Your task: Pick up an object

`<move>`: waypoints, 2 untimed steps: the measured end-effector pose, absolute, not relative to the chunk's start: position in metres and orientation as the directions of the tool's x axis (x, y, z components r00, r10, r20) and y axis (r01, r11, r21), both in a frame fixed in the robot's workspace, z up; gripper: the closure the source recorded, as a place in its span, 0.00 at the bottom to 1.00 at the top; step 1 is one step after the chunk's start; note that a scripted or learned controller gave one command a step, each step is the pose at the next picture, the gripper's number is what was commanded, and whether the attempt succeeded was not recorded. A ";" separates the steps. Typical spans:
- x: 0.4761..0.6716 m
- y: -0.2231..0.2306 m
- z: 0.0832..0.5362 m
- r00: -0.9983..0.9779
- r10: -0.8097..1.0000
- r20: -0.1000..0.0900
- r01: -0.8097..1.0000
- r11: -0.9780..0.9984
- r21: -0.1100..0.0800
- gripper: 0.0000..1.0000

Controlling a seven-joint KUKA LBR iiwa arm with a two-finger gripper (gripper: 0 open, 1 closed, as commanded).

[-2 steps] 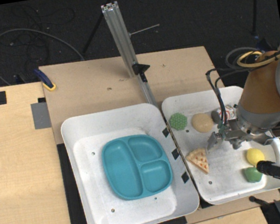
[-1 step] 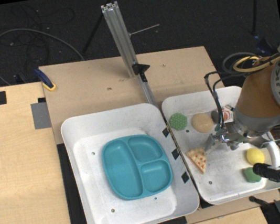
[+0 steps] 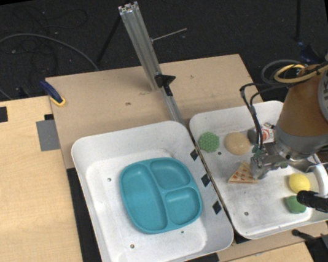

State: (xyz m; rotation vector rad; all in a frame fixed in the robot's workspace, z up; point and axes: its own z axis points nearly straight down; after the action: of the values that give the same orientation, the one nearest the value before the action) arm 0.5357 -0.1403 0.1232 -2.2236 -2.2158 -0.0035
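Note:
The right bin holds a green ball, a tan round piece, a pizza-slice toy, a yellow lemon and a green piece. My gripper is low in this bin, right at the pizza slice's right edge and just below the tan piece. A small red-and-white object sits behind the wrist. The arm hides the bin's right side.
The left bin holds a teal divided plate. An aluminium post rises behind the bins. A black cable loops above the wrist. The bench extends to the left.

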 end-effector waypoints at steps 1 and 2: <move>0.538 -0.138 0.166 -0.001 1.000 0.000 1.000 0.001 0.002 1.00; 0.545 -0.135 0.227 -0.002 1.000 -0.001 1.000 0.002 0.005 1.00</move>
State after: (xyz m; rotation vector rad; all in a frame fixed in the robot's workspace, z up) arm 0.5453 -0.1352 0.2272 -2.2221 -2.2266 -0.0042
